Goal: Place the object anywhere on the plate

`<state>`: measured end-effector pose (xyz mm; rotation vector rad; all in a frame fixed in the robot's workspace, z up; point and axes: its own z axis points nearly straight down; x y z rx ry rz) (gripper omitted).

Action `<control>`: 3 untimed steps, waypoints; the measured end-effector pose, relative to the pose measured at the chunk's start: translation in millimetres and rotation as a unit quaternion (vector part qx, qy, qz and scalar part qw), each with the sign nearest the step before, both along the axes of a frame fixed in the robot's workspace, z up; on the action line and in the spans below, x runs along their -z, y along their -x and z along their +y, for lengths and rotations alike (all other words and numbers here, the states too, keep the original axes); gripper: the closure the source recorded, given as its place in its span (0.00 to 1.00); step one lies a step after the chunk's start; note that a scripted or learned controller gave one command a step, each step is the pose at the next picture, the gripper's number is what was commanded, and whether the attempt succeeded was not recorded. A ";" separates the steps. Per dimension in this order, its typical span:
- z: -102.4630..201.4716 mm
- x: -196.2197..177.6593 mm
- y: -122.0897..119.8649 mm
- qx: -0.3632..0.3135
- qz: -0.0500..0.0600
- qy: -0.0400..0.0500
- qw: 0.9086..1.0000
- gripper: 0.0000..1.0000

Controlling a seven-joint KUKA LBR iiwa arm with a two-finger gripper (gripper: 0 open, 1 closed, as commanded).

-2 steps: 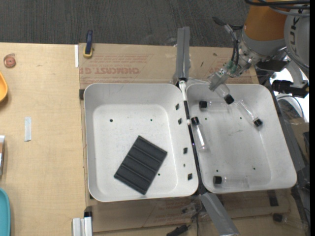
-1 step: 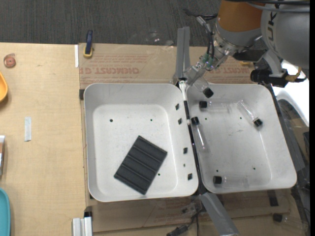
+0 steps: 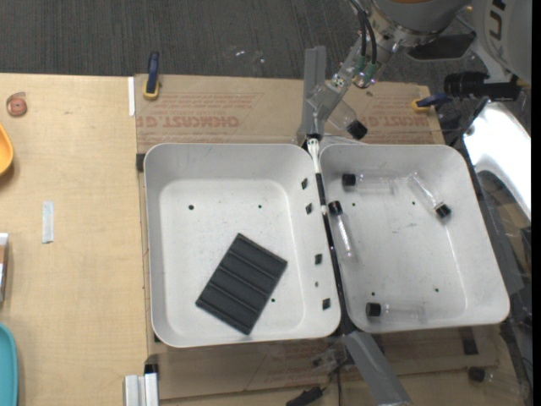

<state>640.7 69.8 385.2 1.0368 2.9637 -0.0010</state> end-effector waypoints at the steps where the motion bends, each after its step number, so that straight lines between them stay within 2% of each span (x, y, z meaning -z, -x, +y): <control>1: 60.3 -19.2 4.8 -0.267 -0.001 0.000 0.964 1.00; 2: 128.9 -22.3 -11.3 -0.524 -0.001 0.000 0.852 1.00; 3: 126.0 -30.9 -13.5 -0.520 -0.003 -0.001 0.854 1.00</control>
